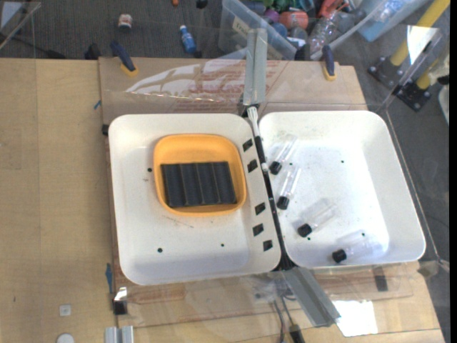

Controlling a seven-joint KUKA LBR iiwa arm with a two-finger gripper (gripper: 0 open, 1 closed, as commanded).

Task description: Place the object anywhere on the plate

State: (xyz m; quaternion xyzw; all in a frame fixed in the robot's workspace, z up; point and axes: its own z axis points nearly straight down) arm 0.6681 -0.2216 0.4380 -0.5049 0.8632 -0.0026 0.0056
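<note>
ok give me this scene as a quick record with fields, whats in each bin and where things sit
left bin: holds the orange plate
on the plate: ribbed black object, lying flat
right bin: holds four clear vials with black caps
vial positions: two near the divider, one mid-bin, one near the front edge
divider: black-tabbed strip between the bins
behind the bench: clear tub of coloured items

Two bins sit side by side on the bench (50, 191). The left bin (136, 256) holds a plate (200, 147), and a ridged block (198, 184) lies on the plate. In the right bin (385, 163), four capped vials (289, 183) lie scattered, well apart from the plate.
</note>
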